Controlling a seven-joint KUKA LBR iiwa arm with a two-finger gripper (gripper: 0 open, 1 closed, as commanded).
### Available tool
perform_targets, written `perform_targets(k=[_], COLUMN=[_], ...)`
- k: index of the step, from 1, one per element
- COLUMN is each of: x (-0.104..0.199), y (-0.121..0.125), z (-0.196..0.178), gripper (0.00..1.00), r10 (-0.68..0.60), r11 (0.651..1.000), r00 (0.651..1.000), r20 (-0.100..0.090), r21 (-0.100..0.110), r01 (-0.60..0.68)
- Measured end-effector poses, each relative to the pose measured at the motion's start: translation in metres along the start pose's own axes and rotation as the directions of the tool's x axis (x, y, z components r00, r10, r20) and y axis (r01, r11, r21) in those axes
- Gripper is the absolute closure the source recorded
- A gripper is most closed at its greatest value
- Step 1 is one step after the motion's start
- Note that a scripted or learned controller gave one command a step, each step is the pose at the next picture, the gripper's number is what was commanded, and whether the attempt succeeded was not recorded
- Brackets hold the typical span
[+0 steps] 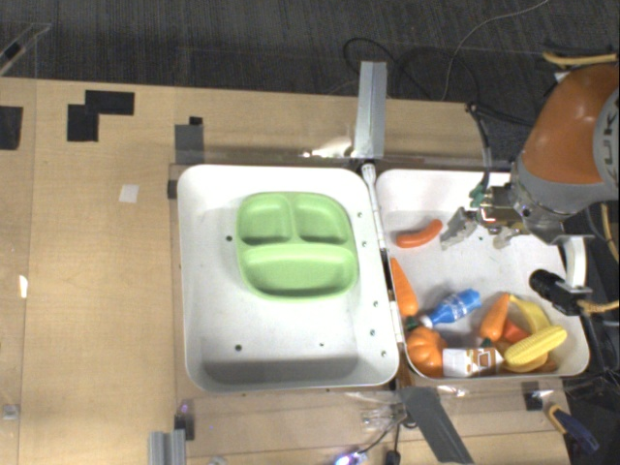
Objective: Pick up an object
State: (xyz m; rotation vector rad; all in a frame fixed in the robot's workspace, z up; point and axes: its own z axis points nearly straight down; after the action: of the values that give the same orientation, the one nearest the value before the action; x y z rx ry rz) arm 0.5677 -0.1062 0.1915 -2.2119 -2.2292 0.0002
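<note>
My gripper [477, 234] hangs over the back of the right bin [426, 187], open, with nothing between its fingers. A red sausage [418, 234] lies just to its left on the bin floor, apart from the left finger [453, 232]. Toward the front of the bin lie an orange carrot [404, 289], a blue bottle [453, 309], a round orange fruit [423, 347], a second carrot [495, 316], a yellow banana [535, 347] and a small white-labelled bottle [472, 360].
The left bin [208, 289] holds a green divided plate [295, 243]. A metal post [370, 114] stands behind the wall between the two bins. The arm's orange band [572, 134] rises at the right, with black cables beside it.
</note>
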Motion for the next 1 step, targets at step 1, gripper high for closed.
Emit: perform_targets(k=[1], x=[0.0118], y=[0.0456], z=[0.0903], gripper=[0.0], r10=[-0.069], r11=[0.998], r00=[0.998], r20=[0.0], r21=[-0.004], r01=[0.069])
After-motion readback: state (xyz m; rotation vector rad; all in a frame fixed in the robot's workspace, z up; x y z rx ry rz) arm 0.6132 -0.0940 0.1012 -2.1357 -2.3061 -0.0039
